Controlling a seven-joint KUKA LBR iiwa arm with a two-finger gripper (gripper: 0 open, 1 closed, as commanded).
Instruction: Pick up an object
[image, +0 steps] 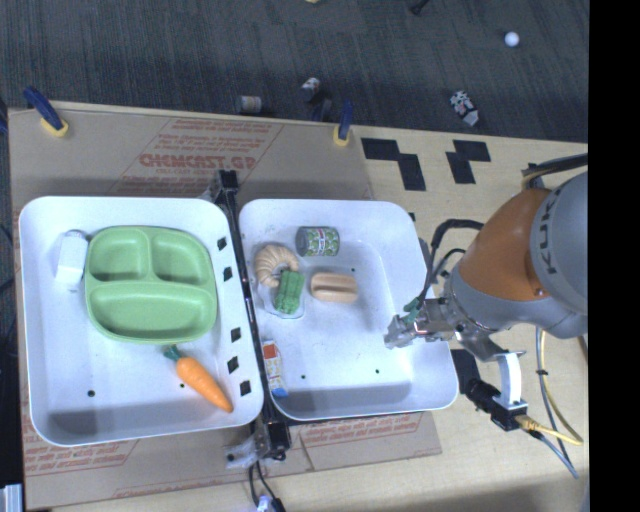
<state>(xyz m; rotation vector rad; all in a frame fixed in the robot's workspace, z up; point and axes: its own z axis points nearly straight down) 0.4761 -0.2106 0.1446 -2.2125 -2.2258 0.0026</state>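
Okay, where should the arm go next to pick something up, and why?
Probably shift the tool left toward the hot dog bun. The tool sits at the right bin's right side, apart from every item, and the bun lies nearest, with bare floor around it.

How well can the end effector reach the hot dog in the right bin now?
Probably yes. The end effector sits over the right bin's right side, and bare white floor lies between it and the hot dog.

One fixed cam sat above the tan cardboard-topped bench, looking down at a slant w/ both shallow white plastic bins in full view; grey-and-orange arm came in from the right edge.
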